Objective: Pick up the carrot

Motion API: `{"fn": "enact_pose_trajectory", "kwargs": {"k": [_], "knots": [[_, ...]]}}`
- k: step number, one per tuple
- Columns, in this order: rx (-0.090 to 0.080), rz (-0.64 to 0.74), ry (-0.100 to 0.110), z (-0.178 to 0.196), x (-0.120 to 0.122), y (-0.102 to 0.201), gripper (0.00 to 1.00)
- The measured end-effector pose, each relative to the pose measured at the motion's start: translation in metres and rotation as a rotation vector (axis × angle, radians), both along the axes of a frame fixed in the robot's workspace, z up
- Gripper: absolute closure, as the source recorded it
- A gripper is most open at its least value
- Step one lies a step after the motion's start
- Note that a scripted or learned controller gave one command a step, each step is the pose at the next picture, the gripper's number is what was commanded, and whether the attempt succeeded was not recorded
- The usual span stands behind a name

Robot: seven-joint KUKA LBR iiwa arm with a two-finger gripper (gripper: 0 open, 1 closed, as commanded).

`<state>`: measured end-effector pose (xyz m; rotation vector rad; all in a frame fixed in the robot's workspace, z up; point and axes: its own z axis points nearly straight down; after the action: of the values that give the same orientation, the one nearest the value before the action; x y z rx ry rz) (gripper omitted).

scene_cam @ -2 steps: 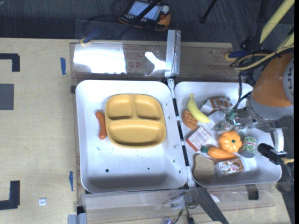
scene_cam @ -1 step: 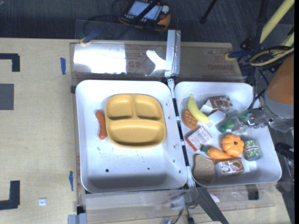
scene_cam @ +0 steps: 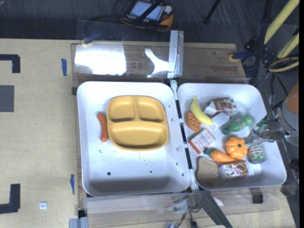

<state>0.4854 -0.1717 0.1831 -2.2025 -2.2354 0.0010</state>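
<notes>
Camera view, near edge first: right bin [scene_cam: 278, 172] holds a slice of bread [scene_cam: 207, 171] at its near left corner, a small packet [scene_cam: 235, 170] beside it, and just beyond them the carrot [scene_cam: 222, 156], lying flat, leafy end pointing left, thick end touching the small pumpkin [scene_cam: 236, 147]. A red-and-white packet [scene_cam: 203, 140] sits just left of the carrot; banana [scene_cam: 201, 112] and green items [scene_cam: 239, 124] lie farther back. Gripper [scene_cam: 267, 133] sits at the right rim of this bin, near the pumpkin and apart from the carrot; cannot tell whether its fingers are apart or together, too blurred against the clutter. Left bin [scene_cam: 90, 175] carries a yellow 3-compartment tray [scene_cam: 137, 122] with a sausage [scene_cam: 103, 126] beside its left edge. Judgement: step in hand is the approach, nothing grasped yet. Next move calls for shifting left and toward the near side over the carrot's middle, fingers set across its length, clear of pumpkin and packets, then descending.
</notes>
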Motion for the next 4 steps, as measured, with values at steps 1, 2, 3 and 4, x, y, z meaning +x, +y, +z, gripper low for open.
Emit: {"fn": "enact_pose_trajectory", "kwargs": {"k": [1,2,3,4], "knots": [[0.0,0.0,0.0,0.0,0.0,0.0,0.0],[-0.002,0.236,-0.006,-0.097,0.03,0.0,0.0],[-0.001,0.385,-0.004,-0.031,-0.006,0.016,0.0],[-0.001,0.386,-0.004,-0.031,-0.006,0.016,0.0]]}}
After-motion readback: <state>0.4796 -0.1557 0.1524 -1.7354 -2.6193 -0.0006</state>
